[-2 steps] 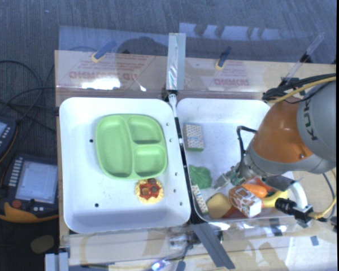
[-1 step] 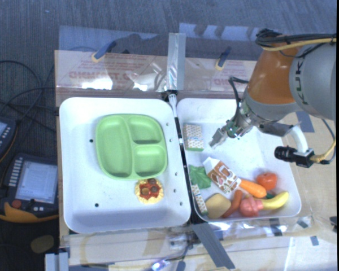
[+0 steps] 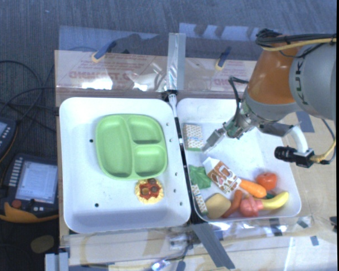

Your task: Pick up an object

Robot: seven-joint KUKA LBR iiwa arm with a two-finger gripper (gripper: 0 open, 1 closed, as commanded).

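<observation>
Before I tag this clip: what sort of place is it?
Probably a robotics lab bench: the grey and orange arm, two white bins holding toy food such as a banana, and a control pendant with loose cables.

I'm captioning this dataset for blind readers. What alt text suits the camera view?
A grey and orange robot arm reaches from the right, its gripper low over the right bin above a heap of toy food, including a carrot and a banana. The left bin holds a green divided plate and a small toy pizza.
</observation>
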